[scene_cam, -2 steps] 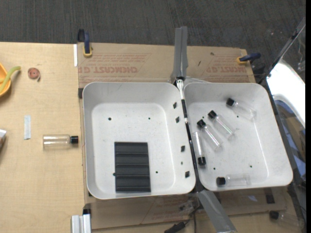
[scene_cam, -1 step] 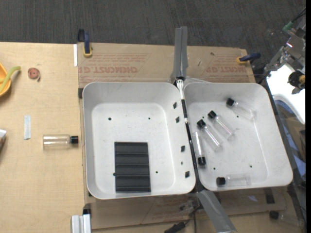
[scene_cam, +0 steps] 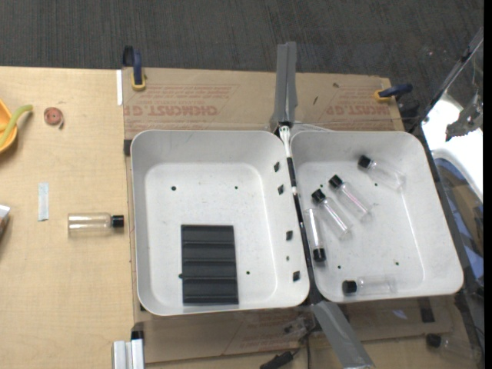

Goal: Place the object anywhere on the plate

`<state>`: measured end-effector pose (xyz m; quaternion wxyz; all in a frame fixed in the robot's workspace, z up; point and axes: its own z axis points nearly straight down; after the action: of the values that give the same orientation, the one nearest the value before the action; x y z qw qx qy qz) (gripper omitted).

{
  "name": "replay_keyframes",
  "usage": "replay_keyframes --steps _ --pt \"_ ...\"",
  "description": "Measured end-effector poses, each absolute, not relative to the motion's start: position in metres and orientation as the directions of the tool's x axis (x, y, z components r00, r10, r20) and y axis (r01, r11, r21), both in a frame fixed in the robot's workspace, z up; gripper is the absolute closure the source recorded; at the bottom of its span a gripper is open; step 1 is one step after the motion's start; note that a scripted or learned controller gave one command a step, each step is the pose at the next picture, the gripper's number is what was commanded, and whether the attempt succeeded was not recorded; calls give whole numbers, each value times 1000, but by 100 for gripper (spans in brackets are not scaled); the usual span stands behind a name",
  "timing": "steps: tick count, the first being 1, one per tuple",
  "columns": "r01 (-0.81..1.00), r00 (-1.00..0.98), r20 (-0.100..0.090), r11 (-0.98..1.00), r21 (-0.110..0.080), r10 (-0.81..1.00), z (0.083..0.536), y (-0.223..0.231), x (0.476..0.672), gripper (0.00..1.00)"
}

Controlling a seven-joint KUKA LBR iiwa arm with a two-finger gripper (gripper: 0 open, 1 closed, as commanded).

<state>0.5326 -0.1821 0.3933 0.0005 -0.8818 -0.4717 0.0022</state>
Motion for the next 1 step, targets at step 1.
replay_keyframes --steps 1 --pt "865 501 -3 -501 -4 865 334 -71 606 0"
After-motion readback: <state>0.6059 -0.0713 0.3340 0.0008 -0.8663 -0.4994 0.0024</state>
